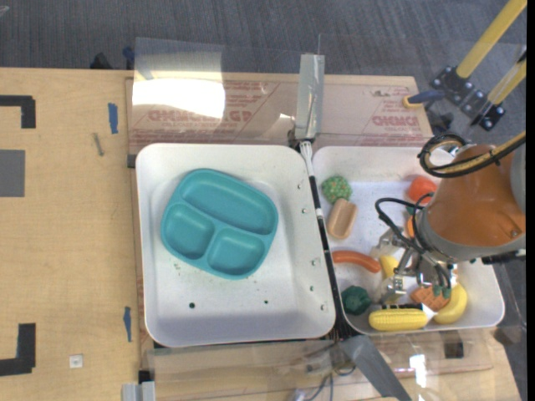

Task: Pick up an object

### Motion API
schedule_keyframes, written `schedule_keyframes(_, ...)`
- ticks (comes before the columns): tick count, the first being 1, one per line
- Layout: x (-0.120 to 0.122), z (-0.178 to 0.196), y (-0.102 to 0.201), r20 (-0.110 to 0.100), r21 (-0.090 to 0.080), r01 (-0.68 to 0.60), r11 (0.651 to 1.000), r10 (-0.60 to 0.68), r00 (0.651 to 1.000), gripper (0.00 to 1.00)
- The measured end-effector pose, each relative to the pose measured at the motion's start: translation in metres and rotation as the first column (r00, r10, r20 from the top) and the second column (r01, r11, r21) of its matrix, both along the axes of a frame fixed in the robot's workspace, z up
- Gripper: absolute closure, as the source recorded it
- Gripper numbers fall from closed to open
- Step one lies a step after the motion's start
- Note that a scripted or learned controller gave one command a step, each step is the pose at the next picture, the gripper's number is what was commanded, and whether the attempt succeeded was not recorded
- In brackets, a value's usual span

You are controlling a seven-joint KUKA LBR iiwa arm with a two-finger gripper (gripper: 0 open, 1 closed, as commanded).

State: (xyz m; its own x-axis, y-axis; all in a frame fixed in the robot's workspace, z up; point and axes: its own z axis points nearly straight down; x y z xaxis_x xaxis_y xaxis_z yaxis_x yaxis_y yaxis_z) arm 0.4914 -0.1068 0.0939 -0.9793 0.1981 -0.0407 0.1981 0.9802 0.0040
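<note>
Jaws (415, 281), state indiscernible, lowered into the right bin (493, 312); corn cob (396, 317) just below, banana (452, 303) beside.

We see a pale wooden bench (58, 249) under bright glare, with dark grey carpet (251, 15) beyond it

The wooden bench (67, 249) carries two white bins: left bin (167, 307) mid-frame, right bin (489, 307) at lower right.
</note>
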Motion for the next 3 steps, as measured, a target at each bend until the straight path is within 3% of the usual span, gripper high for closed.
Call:
schedule_keyframes(1, 0.058, -0.004, -0.041, -0.027, 0.006, 0.265, 0.964, -0.264, 0.964, 0.00)
schedule_keyframes(2, 0.122, -0.005, -0.036, -0.028, 0.003, 0.123, 0.992, -0.123, 0.992, 0.00)
schedule_keyframes(3, 0.081, -0.005, -0.073, -0.031, 0.002, -0.004, 1.000, 0.004, 1.000, 0.00)
